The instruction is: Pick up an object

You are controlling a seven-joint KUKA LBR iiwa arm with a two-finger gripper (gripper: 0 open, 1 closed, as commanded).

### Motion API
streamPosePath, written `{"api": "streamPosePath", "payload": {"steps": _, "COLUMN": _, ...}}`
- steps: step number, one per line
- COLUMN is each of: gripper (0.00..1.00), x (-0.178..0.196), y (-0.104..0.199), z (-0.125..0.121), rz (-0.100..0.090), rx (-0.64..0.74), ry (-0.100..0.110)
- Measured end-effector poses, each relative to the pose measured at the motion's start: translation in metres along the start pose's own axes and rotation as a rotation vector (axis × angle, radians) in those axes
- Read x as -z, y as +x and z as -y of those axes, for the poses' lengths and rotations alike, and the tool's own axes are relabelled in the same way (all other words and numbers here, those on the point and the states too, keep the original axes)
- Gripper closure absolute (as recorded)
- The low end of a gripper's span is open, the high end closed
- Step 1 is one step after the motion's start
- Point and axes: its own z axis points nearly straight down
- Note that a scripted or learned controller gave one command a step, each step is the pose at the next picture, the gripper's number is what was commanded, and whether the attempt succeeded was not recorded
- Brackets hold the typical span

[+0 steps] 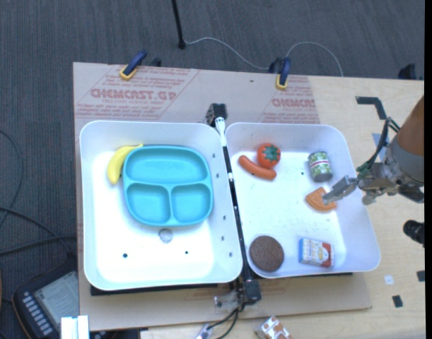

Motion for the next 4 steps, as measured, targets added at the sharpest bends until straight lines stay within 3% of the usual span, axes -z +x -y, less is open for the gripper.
{"api": "streamPosePath", "payload": {"steps": 1, "gripper": 0.00, "x": -0.094, "y": 0.003, "z": -0.020, "rz": -0.013, "rx": 0.008, "ry": -0.004}}
{"api": "streamPosePath", "payload": {"steps": 2, "gripper": 0.00, "x": -0.104, "y": 0.054, "z": -0.042, "rz": 0.004, "rx": 0.001, "ry": -0.009}}
{"api": "streamPosePath", "payload": {"steps": 3, "gripper": 1.00, "x": -0.093, "y": 0.054, "z": -0.043, "rz": 0.005, "rx": 0.000, "ry": -0.012}}
{"api": "streamPosePath", "payload": {"steps": 4, "gripper": 0.00, "x": -0.093, "y": 0.054, "z": -0.043, "rz": 0.005, "rx": 0.000, "ry": -0.011}}
